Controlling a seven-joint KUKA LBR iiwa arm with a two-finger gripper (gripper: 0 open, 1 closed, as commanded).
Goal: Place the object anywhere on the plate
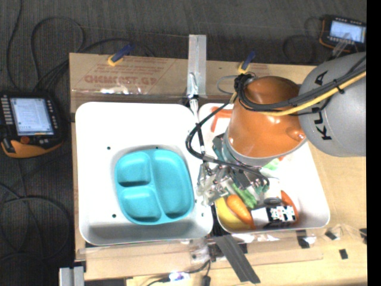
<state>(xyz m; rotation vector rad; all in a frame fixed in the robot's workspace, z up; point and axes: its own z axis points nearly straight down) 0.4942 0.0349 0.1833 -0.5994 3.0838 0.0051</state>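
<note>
Dark grey carpet (119, 11) strewn with black cables surrounds a pale wooden counter (345, 189), with a sheet of printed brown cardboard (137, 76) lying along its far side. A handheld control screen (30, 121) sits on the carpet to the left and a second screen (345, 31) at the upper right. The grey arm (336, 109) reaches in from the right, and its orange band (265, 121) hangs over the right bin (312, 189). The left bin (95, 136) holds a turquoise plate (155, 183) with three compartments and nothing on it. The gripper (229, 186) is low in the right bin, near the wall shared with the left bin, and whether it is open or closed cannot be told. Just below it, at the near end of that bin, lie small toy foods close together: a yellow rounded piece (226, 217), an orange carrot (237, 205) lying across it, and a green piece (245, 192) beside the carrot. Which of them is the one to place cannot be told — none is on the plate.
</note>
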